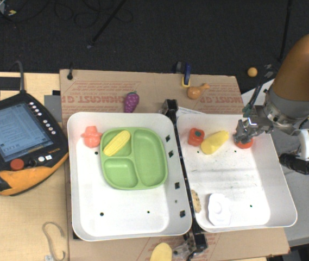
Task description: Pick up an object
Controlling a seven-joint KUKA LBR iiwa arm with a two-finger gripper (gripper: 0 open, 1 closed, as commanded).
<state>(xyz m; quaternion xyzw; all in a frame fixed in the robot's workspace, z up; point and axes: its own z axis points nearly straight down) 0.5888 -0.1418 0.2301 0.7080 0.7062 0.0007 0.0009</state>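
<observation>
Claw (pixel 245 134) poised over small red toy (pixel 244 142); grip state unclear, so confirm closure before you lift.

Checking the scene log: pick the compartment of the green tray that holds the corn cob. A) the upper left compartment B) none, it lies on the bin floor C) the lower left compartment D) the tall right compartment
A: the corn cob lies tilted in the upper left compartment of the green tray, which sits in the left bin.
</observation>
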